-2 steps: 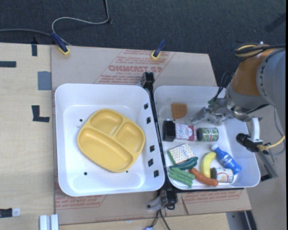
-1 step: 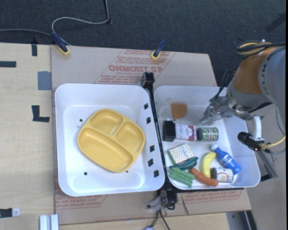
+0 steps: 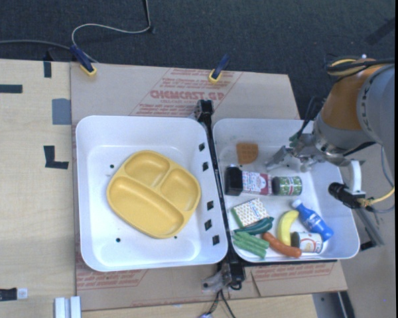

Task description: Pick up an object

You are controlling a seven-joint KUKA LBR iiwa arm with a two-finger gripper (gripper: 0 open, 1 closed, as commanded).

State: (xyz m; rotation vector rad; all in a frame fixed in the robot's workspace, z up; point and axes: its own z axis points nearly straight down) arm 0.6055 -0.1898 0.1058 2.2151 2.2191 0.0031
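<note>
The right bin [image 3: 348,240] held all the candidate objects. A brown cracker-like square [image 3: 247,152] lay near its upper left. Below it, in a row, sat a black block [image 3: 233,181], a red-and-white carton [image 3: 256,183] and a green-labelled can [image 3: 288,185] on its side. Lower down were a checkered box [image 3: 249,212], a green vegetable [image 3: 251,243], a carrot [image 3: 280,245], a banana [image 3: 288,224], a blue bottle [image 3: 313,220] and a small white jar [image 3: 310,244].

The gripper [image 3: 286,155] hung over the bin's upper middle, just above the can and right of the brown square. Its 2 fingers looked spread apart with nothing between them, though the angle made this hard to confirm.

The left bin [image 3: 86,177] held 1 yellow divided tray [image 3: 154,193]. Both bins rested on cardboard [image 3: 119,91] fixed by 2 yellow-and-blue clamps [image 3: 83,59].
</note>
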